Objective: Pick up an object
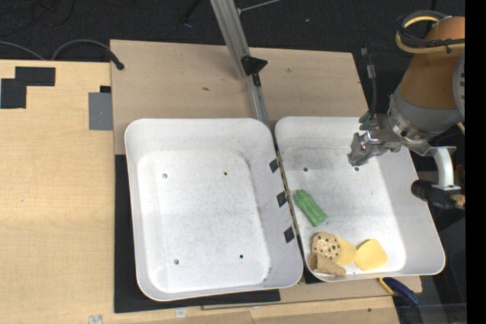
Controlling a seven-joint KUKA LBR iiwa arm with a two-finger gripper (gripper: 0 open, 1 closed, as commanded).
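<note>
In the right bin a green oblong block lies near the left wall. At the bin's front edge sit a tan spotted piece and a yellow lump, close together. My gripper hangs over the upper middle of the right bin, up and to the right of the green block and apart from every object. I see nothing between its fingers.
The left bin stands beside the right one, with small black clips along the shared wall. A slanted aluminium rail rises behind the bins. Wooden bench surface spreads to the left.
</note>
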